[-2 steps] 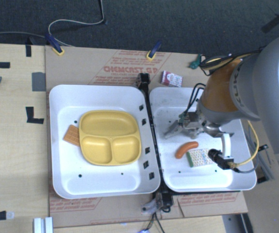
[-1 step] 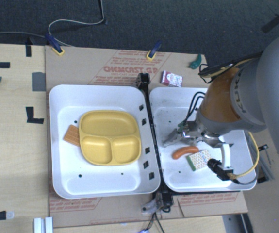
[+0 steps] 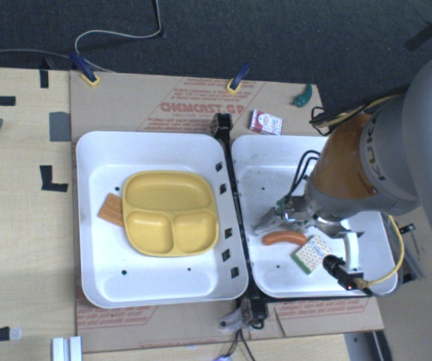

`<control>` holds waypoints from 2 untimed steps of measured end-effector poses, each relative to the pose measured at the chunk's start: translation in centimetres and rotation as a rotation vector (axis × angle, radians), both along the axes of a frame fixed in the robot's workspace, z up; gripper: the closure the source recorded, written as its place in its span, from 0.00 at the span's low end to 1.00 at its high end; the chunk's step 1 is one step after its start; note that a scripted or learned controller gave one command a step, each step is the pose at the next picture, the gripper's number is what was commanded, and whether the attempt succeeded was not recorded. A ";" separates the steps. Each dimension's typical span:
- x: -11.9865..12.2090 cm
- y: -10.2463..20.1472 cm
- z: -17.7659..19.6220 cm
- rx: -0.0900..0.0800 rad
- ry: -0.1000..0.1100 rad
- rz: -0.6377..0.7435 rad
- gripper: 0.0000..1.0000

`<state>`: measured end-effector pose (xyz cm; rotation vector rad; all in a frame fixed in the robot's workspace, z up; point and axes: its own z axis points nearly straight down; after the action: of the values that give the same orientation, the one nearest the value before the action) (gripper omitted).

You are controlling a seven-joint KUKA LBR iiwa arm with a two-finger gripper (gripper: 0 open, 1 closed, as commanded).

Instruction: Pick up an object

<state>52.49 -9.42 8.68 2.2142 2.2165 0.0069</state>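
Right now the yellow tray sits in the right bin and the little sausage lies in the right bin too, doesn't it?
Not quite. The camera view shows the yellow tray in the left bin. The little sausage does lie in the right bin.

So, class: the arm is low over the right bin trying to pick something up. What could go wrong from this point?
1. The gripper sits just above the orange sausage-shaped toy, which lies close to a small patterned packet; closing could nudge or catch both.
2. The toy is rounded and lies flat on the right bin, so it may roll or slip free.
3. Black cables hang near the wrist and might snag.
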 end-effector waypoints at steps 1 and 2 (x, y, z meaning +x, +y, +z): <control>0.0 -0.1 0.9 -0.001 0.001 -0.001 1.00; 0.0 -0.1 0.9 -0.001 0.001 -0.001 0.00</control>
<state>52.46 -9.52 9.62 2.2159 2.2154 0.0043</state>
